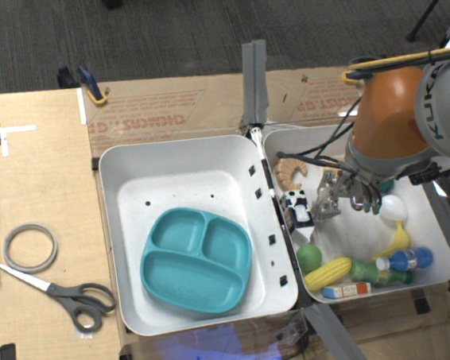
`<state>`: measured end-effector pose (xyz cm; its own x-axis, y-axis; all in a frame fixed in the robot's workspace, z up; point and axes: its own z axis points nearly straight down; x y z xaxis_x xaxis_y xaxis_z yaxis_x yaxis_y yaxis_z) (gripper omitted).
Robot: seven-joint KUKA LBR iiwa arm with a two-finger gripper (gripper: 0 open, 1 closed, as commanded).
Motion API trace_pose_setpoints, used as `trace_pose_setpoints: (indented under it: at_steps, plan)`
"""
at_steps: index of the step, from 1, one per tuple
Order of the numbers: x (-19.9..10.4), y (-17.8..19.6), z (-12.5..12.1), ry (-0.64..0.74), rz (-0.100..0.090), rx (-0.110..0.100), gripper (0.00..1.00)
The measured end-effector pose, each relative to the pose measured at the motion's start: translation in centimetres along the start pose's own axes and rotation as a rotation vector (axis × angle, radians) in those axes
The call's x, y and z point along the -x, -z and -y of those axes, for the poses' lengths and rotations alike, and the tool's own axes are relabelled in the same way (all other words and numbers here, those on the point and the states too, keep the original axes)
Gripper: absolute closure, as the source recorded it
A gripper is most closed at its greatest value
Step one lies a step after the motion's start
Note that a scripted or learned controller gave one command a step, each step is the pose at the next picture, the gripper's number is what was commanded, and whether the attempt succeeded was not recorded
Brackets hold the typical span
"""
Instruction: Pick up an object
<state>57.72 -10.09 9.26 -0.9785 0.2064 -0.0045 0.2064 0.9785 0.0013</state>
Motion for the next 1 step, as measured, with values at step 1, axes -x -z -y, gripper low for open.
trace_pose_setpoints:
  at_steps: [1]
  plan:
    - [-4.98,-0.03,5.83,-0.044,-0.003,-0.001,0.0]
